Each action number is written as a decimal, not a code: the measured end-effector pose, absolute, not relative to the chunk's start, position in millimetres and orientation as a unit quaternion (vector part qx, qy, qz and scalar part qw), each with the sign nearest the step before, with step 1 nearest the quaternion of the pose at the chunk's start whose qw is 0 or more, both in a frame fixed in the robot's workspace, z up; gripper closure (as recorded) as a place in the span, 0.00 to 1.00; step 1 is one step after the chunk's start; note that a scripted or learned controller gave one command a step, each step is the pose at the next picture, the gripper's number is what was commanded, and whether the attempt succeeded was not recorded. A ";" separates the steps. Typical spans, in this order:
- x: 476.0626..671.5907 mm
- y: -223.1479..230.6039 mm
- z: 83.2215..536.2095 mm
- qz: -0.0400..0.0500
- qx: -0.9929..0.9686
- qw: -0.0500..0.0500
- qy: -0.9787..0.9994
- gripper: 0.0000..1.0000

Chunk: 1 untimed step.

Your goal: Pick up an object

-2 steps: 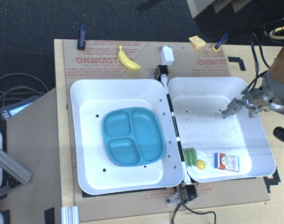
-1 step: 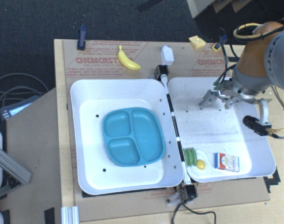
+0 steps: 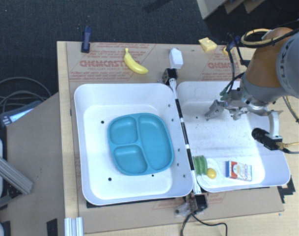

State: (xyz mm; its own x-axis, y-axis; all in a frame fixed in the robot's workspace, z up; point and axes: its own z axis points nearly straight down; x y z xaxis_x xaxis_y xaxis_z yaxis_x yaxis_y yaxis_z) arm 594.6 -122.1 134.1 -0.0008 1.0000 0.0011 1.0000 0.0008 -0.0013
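Note:
The right bin (image 3: 267,181) holds a green object (image 3: 200,164), a small yellow object (image 3: 211,173) touching it, and a small red, white and blue box (image 3: 238,170), all near its front edge. My gripper (image 3: 225,113) hangs over the back half of this bin, well behind those objects. Its fingers are spread open and nothing sits between them. The left bin (image 3: 90,132) carries a blue divided plate (image 3: 138,143) in its middle.
A banana (image 3: 133,63), a white block (image 3: 176,57), a yellow piece (image 3: 207,44) and a dark blue item (image 3: 86,39) lie on the bench behind the bins. A black part (image 3: 265,137) juts over the right bin's right side. Cables lie left of the bench.

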 end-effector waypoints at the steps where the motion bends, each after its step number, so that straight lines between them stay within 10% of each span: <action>1: 664.7 -105.9 83.9 0.000 -0.707 0.000 -0.708 0.00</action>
State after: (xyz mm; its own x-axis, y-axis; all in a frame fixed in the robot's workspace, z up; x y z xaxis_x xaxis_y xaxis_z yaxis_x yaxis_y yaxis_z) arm 664.7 -105.9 83.9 -0.0015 1.0000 -0.0002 1.0000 0.0015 -0.0001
